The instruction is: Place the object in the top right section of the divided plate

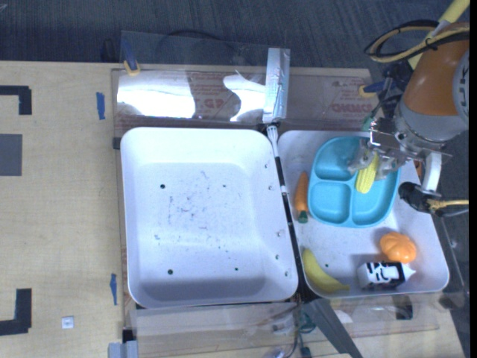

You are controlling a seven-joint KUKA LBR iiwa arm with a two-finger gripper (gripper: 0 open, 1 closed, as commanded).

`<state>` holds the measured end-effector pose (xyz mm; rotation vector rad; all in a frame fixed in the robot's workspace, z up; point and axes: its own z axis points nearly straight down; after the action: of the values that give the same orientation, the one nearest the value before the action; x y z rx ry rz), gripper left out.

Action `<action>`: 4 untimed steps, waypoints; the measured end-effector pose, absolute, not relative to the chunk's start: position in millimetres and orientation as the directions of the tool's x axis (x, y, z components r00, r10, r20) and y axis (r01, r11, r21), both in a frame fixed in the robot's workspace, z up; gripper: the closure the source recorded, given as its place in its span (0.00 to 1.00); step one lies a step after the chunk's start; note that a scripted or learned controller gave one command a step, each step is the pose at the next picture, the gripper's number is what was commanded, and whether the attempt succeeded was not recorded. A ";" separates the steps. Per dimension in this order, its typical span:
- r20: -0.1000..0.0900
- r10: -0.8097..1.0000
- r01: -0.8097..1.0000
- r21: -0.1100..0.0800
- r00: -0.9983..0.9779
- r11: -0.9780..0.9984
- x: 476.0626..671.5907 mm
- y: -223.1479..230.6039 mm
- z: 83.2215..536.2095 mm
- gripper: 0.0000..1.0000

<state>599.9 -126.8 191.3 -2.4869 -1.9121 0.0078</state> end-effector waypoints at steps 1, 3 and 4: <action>-0.010 0.655 0.655 -0.003 0.755 -0.755 564.4 -124.5 140.8 1.00; 0.003 0.917 0.916 0.036 0.399 -0.399 495.4 -206.9 98.7 1.00; -0.017 0.998 0.998 0.034 -0.055 0.056 489.4 -185.8 97.7 1.00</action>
<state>489.4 -185.8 97.7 -2.1836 -2.3081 -0.0201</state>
